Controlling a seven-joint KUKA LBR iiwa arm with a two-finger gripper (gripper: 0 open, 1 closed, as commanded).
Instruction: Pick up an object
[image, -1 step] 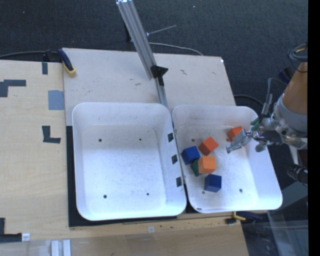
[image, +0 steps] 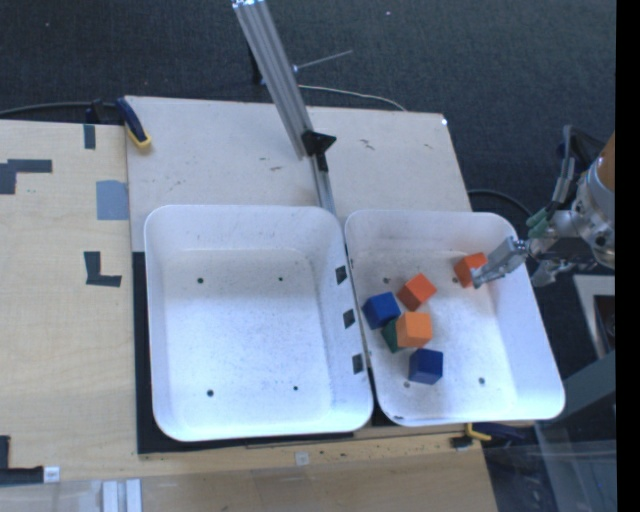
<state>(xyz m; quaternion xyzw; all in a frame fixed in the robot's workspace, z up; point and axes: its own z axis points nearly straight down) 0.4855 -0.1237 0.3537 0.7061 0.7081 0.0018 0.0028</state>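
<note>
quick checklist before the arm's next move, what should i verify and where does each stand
1. Gripper over the right bin: ok.
2. Orange block at the fingertips, apart from the other blocks: ok.
3. Block actually between the fingers: cannot tell; it sits at their tip, grip unclear.
4. Cluster apart from the gripper: ok; the blue block, orange cubes and dark blue block lie mid-bin.
5. Green block reachable: not ok, mostly hidden under neighbours.
6. Left bin rim undamaged: ok.
</note>
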